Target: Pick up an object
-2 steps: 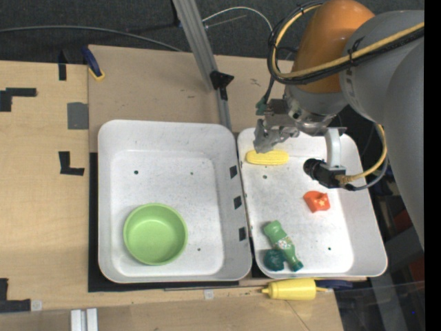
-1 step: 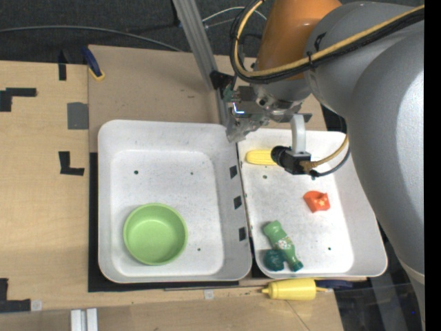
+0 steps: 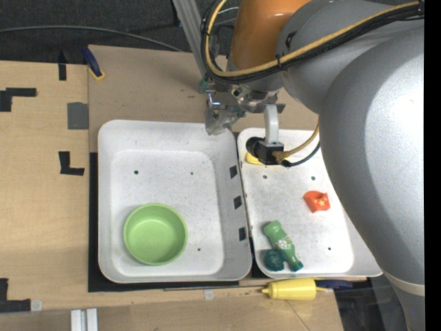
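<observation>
Claw (image 3: 224, 119): positioned over the far rim of the left bin (image 3: 107, 185), at the corner nearest the divide between the two bins. Its state cannot be determined from this view; nothing is seen held in it.

Arm (image 3: 358, 67): grey body with the orange band (image 3: 269, 16) above the wrist, reaching in over the right bin (image 3: 344, 254). Black and yellow cables run along it and drop toward that bin's far end.

Reference landmark: right bin.

- Red block (image 3: 316, 201): inside the right bin, on its floor toward the arm side, about midway along its length. Apart from all other items.
- Green bottle (image 3: 283, 245): inside the right bin, lying on its side at the near end, close to the wall shared with the left bin. A darker teal piece (image 3: 274, 258) touches its near side.
- Yellow item (image 3: 252, 158): inside the right bin at the far corner by the shared wall, partly covered by a black part of the arm's fittings.
- Yellow bottle (image 3: 291, 289): outside the right bin, lying on the desk (image 3: 41, 205) just beyond its near rim.
- Green bowl (image 3: 156, 233): in the left bin, upright, at its near end, well apart from the right bin's contents.
</observation>
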Robot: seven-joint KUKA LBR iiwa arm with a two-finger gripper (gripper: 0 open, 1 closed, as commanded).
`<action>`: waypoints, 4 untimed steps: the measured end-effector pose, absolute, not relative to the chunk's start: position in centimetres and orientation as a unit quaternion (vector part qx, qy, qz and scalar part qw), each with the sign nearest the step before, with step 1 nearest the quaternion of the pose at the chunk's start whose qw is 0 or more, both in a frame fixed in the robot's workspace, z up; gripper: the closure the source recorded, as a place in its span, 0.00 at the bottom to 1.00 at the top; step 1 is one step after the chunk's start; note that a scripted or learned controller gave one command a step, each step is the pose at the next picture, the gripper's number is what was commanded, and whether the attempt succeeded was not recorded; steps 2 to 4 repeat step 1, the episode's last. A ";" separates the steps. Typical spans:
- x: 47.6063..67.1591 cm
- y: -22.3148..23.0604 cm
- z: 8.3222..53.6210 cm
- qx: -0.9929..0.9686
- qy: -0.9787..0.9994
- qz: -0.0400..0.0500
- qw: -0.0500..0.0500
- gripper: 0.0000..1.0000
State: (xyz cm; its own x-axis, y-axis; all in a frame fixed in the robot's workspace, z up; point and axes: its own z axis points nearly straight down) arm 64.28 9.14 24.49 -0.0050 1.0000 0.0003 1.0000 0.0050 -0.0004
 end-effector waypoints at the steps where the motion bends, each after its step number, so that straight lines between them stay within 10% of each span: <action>1: 64.2 8.9 24.5 -0.706 -0.708 0.001 0.000 0.00; 4: 64.2 8.9 24.5 -0.706 -0.708 0.001 0.000 0.00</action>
